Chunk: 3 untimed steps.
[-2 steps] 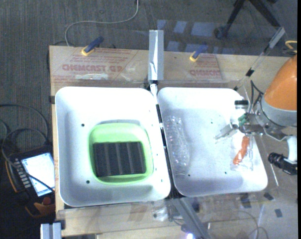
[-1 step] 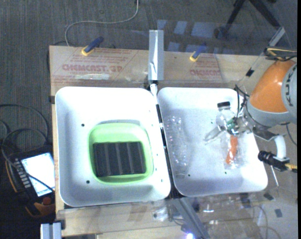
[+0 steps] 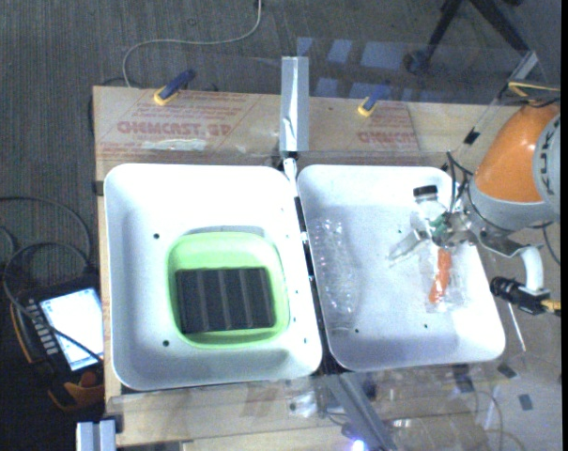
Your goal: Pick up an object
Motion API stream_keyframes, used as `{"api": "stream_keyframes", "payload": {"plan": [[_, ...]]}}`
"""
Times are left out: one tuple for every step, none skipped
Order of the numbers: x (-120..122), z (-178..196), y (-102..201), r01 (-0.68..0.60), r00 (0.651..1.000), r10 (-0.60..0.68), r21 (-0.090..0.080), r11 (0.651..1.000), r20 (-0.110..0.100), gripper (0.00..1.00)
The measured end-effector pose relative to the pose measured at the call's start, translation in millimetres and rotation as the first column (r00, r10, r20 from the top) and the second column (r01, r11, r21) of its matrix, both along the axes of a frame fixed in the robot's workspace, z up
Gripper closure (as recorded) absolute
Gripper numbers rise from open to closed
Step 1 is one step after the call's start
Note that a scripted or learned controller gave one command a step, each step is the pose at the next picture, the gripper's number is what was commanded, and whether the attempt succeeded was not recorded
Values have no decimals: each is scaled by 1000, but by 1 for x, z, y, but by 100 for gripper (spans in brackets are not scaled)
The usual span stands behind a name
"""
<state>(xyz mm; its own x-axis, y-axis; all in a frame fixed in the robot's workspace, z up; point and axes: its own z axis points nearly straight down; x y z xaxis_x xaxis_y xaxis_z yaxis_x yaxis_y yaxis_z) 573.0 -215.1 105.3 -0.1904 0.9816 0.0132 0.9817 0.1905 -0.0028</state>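
Your likeliest target is the orange item in a clear wrapper (image 3: 441, 278), lying in the right bin (image 3: 377, 341) toward its right wall. Its long axis runs roughly up-down in the camera view, leaning slightly, w/ the clear wrap spreading around it. Just above it, at the wrapper's upper end, sits the gripper (image 3: 440, 225), so the item lies directly below the tool in the view, nearly touching or touching; can't say which. You can't tell how wide the tool is spread, or whether it has anything: the tip is a clutter of small parts and glare. A clear shard or film (image 3: 406, 242) sticks out to its left.

Further left in the same bin lies a clear plastic bottle (image 3: 332, 263), long axis also up-down, hard to read against the white. The left bin (image 3: 133, 205) holds a green tray w/ dark slats (image 3: 225, 291), well apart from the arm (image 3: 520, 172), which comes in from the right. Judging by nearness, go for the orange piece and grip across its short width.
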Motion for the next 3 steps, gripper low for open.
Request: {"api": "stream_keyframes", "payload": {"plan": [[-12, -11, 4, 13, 1000, -13, -3, 1000, 25, 0], [-11, -2, 6, 11, 1000, -11, -1, 1000, 26, 100], [-5, 88, 48, 2, 1000, -2, -13, 1000, 5, 100]]}}
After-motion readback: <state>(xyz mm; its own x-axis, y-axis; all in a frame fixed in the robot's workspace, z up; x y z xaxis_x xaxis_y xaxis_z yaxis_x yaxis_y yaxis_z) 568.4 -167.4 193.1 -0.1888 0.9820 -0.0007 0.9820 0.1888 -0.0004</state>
